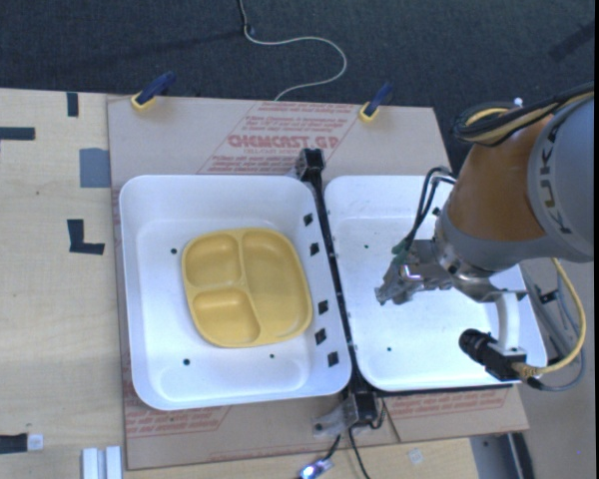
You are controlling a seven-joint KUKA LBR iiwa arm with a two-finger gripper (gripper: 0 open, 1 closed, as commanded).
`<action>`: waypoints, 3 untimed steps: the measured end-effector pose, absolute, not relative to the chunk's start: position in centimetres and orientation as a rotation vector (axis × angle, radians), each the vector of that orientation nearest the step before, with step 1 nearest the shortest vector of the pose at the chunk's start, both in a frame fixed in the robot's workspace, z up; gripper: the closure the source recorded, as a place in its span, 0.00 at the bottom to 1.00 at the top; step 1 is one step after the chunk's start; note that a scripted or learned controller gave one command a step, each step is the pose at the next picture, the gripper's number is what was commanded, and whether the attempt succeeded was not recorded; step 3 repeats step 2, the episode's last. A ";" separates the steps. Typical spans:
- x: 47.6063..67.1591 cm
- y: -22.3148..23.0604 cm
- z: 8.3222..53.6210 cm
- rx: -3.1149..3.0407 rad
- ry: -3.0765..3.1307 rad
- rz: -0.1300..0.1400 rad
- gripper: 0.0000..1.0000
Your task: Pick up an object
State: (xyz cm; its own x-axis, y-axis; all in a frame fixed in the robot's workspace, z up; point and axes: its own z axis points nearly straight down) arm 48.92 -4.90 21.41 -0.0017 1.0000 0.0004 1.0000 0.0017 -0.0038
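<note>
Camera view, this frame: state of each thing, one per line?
Yellow divided plate: lying flat, right way up, in the left bin, untouched.
Gripper: over the right bin, nothing visibly held.
Right bin: no object seen under the arm.
Arm: reaching in from the right.

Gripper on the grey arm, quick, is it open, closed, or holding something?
Gripper: cannot be told from this view; it is over the right white bin.

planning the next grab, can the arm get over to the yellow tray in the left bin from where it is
Probably yes. The yellow tray lies flat and alone in the left bin, open from above. The pincer hangs over the right bin, and only the low divider between the bins lies between them.
</note>
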 end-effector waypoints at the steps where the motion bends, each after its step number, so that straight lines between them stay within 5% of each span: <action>1: 49.3 -5.0 23.4 -2.219 -2.223 0.001 1.00; 3: 49.0 -4.2 22.0 -2.219 -2.220 0.005 1.00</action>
